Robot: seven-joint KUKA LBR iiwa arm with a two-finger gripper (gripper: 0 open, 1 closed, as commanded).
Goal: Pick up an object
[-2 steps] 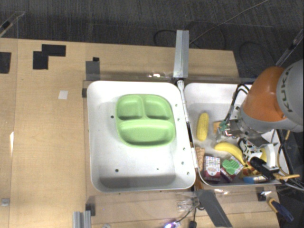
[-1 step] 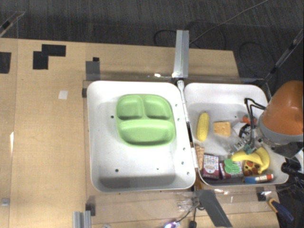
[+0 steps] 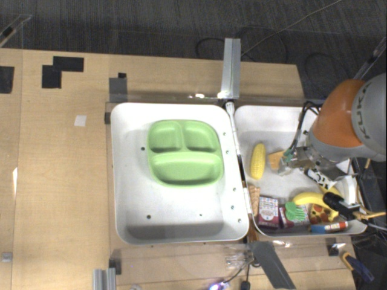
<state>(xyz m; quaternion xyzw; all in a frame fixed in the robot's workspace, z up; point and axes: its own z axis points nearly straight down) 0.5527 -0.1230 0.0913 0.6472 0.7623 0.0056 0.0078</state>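
My gripper (image 3: 289,162) is low in the right bin (image 3: 266,121), at its middle. Its tip sits right beside a small tan block (image 3: 276,159), which lies just to its left. A yellow corn cob (image 3: 258,161) lies upright-lengthwise a little further left, near the bin's left wall. The grey arm with its orange band (image 3: 338,122) covers the bin's right side. I see nothing lifted off the bin floor.
Along the right bin's front lie a banana (image 3: 309,198), a maroon packet (image 3: 269,213), a green item (image 3: 296,211), a red-and-yellow toy (image 3: 320,212) and a red marker (image 3: 329,227). The left bin (image 3: 130,180) holds a green divided plate (image 3: 183,151).
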